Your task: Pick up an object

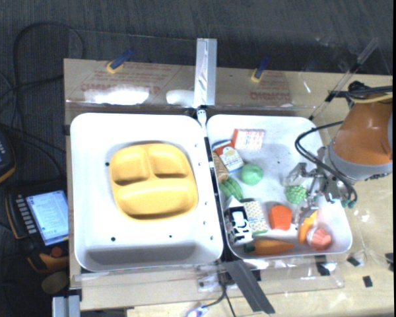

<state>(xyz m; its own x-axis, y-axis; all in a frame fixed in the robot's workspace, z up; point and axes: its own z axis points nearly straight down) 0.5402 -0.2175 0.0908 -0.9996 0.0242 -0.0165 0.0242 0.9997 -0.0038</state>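
Camera view leaves me unable to tell the gripper's [311, 191] state; I'd descend straight onto the green studded ball [295, 193] just beside it.

Arm [366, 140]: cut off at right edge. Gripper [315, 189]: partly covers green knobbly item [295, 193]; jaws' state unclear. Carton labels [249, 139]: too small to read.

Yellow tray [154, 180]; green ball [252, 174]; orange carrot [273, 247].

Grey arm [376, 167], orange band, black cables, metallic claw [311, 189].
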